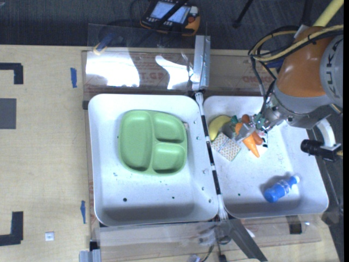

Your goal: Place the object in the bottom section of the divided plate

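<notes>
A light green divided plate [152,141] lies in the left bin [103,162], with one long section on its left side and two smaller ones on its right. Nothing rests on the plate. My gripper [250,129] is down in the right bin [297,157], at a cluster of small items near that bin's upper left. In the cluster are a yellow rounded piece [218,125], an orange carrot-like piece [253,143] and a checkered flat piece [229,148]. The gripper's tip sits right over the orange piece and partly hides small orange and green bits.
A blue bottle [281,188] lies on its side at the lower right of the right bin. The raised divider [210,152] between the two bins runs between the gripper and the plate. A clear panel [142,64] stands behind the left bin.
</notes>
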Available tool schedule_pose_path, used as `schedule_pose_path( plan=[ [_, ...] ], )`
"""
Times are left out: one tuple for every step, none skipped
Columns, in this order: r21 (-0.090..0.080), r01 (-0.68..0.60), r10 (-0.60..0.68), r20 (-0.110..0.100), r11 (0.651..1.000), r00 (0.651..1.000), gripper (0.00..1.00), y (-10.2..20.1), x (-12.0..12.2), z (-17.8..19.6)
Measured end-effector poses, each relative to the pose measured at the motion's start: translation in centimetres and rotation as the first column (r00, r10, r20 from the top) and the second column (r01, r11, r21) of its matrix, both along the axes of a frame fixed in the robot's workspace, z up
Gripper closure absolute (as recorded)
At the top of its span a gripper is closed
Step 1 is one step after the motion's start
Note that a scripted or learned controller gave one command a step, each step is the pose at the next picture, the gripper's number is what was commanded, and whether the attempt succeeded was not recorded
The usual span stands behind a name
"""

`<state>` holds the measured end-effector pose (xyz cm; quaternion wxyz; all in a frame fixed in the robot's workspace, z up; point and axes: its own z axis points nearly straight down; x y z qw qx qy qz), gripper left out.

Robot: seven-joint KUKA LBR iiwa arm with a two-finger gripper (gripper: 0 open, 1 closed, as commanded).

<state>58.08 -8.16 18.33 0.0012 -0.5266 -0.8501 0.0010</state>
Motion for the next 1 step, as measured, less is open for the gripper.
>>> schedule_pose_path(
  plan=[
    [0.000,-0.306,0.306,0.004,0.952,0.952,1.00,7.01,8.57,0.07]
  ],
)
